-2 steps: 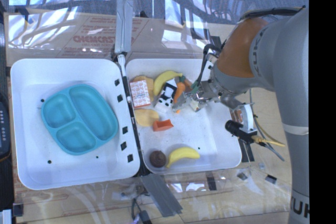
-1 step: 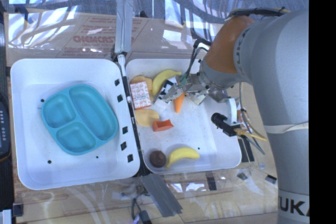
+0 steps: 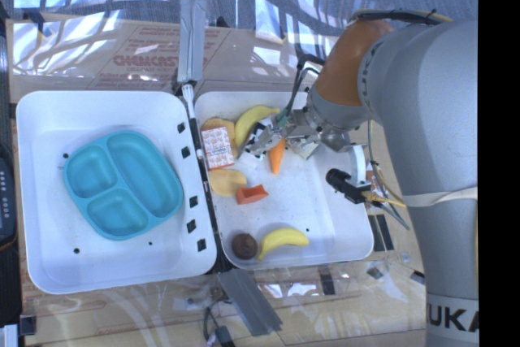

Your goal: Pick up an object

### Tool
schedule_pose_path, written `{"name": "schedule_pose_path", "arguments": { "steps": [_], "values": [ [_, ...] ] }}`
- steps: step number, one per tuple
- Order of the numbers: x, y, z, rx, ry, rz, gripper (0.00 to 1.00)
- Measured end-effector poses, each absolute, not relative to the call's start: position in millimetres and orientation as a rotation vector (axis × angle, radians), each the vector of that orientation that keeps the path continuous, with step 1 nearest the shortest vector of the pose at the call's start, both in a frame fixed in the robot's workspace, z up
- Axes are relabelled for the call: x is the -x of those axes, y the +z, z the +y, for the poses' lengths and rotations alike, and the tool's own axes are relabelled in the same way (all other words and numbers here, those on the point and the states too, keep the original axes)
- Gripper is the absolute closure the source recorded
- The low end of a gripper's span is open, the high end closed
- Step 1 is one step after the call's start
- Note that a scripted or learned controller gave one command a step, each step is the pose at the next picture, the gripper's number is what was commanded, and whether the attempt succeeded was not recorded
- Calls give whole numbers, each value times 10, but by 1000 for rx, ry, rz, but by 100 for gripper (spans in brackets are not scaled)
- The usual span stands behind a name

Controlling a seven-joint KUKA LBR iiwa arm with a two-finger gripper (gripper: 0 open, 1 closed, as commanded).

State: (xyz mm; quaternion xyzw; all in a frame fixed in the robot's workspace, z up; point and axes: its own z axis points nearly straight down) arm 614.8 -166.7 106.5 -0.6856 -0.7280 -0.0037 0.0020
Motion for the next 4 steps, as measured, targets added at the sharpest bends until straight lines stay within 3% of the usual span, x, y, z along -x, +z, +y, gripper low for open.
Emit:
{"name": "schedule_pose_path", "arguments": {
  "steps": [1, 2, 3, 4],
  "values": [
    [-6176, 1208, -1707, 2157, -10, -2301, 100],
    [-6171, 1201, -1705, 2155, -8, -2300, 0],
    [-6298, 1054, -1072, 2182, 1, -2281, 0],
    [-6325, 1184, -1046, 2176, -9, -2290, 100]
  ]
}}
